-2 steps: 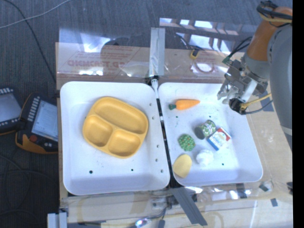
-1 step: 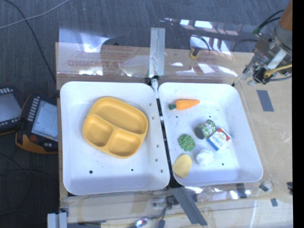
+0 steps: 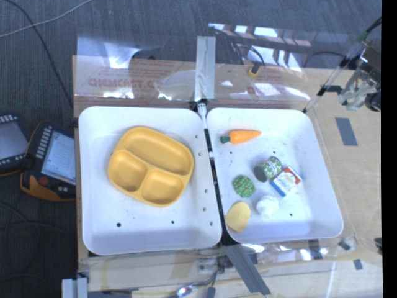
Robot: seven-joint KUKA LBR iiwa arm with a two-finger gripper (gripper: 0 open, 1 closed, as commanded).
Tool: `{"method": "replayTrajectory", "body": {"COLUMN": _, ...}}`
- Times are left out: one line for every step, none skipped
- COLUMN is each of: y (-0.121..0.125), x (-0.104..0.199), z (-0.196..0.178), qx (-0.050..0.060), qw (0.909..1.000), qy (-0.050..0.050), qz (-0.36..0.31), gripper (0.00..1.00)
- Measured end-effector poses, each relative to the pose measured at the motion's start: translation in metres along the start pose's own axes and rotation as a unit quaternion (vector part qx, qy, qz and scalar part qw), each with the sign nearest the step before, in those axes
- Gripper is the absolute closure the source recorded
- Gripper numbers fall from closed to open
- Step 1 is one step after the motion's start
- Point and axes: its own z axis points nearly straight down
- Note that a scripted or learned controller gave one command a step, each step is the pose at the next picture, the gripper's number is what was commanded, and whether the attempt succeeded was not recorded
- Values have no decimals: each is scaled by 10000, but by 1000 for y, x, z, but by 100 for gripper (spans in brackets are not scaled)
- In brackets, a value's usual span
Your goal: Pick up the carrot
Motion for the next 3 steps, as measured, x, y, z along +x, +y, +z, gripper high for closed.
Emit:
{"method": "replayTrajectory", "body": {"y": -30, "x": -21, "z": -59, "qx": 2, "qw": 9955, "qy": 7, "qz": 942, "gripper": 0}}
{"method": "replayTrajectory", "body": {"y": -45, "x": -40, "z": -65, "qx": 11, "qw": 9793, "qy": 4, "qz": 2026, "gripper": 0}}
{"method": "replayTrajectory", "body": {"y": -81, "x": -76, "z": -65, "qx": 14, "qw": 9707, "qy": 8, "qz": 2401, "gripper": 0}}
